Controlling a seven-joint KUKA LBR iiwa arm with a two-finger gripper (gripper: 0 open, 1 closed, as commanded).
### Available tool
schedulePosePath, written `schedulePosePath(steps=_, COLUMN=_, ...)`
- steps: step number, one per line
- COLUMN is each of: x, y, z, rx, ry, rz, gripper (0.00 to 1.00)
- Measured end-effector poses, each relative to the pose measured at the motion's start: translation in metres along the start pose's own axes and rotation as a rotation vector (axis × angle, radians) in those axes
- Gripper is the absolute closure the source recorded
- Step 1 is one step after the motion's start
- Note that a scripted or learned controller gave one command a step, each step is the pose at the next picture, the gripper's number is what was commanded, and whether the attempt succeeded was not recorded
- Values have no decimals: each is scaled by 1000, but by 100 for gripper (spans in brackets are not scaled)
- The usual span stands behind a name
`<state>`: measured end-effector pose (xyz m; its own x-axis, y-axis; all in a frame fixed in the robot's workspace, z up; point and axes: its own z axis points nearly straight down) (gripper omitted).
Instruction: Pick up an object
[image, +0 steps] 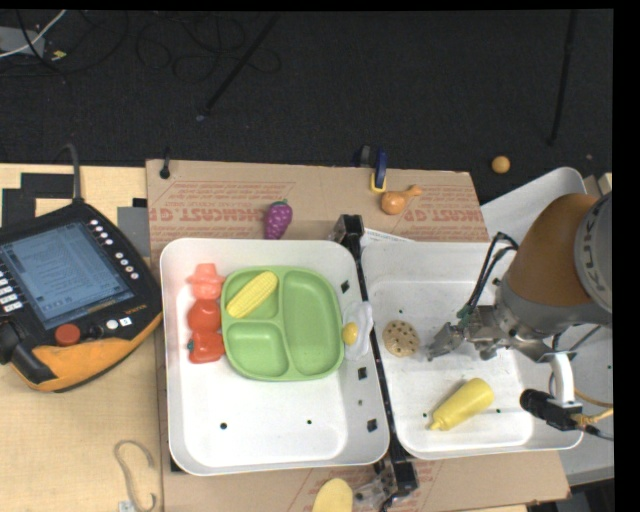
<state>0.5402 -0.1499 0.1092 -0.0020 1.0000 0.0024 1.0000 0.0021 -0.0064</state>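
The right bin (500, 270) holds the gripper (440, 347) low over its floor, and whether its fingers are apart or together I cannot tell. The yellow bottle (463, 403) lies flat near that bin's front wall, long axis slanting, narrow tip toward the lower left, bare floor around it. The round cracker (401, 338) rests just beside the gripper, near the left wall.
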Motion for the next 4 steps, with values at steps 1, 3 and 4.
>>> schedulePosePath(steps=1, x=3, y=0, z=23, rx=-2, ry=0, rz=2, gripper=0)
schedulePosePath(steps=3, x=2, y=0, z=-31, rx=-7, ry=-2, rz=3, gripper=100)
schedulePosePath(steps=4, x=-3, y=7, z=-77, rx=-8, ry=-3, rz=3, gripper=100)
